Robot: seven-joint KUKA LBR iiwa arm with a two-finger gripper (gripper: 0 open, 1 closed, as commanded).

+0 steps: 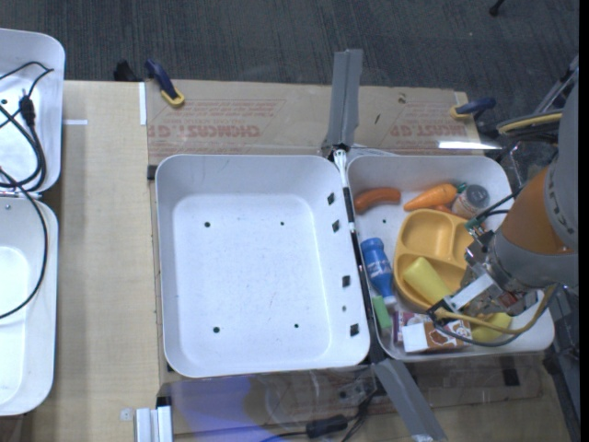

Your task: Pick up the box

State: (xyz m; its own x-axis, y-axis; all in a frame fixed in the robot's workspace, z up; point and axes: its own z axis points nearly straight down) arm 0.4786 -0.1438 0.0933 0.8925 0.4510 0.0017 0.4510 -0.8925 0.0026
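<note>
The box [426, 336], a small white and brown carton, lies flat against the front wall of the right bin [416, 163]. My gripper [494, 304] hangs low over that bin's front right corner, just right of the box and above some yellow items [492, 324]. The grey wrist and the orange band [537, 217] cover the bin's right side. Nothing shows between gripper and box that tells of contact.
The right bin also holds a yellow divided plate [434, 243], a carrot [431, 196], an orange sausage [377, 197], a blue bottle [376, 263] and a green item [381, 313]. The left bin [167, 247] stands beside it. Clamps sit on the cardboard behind.
</note>
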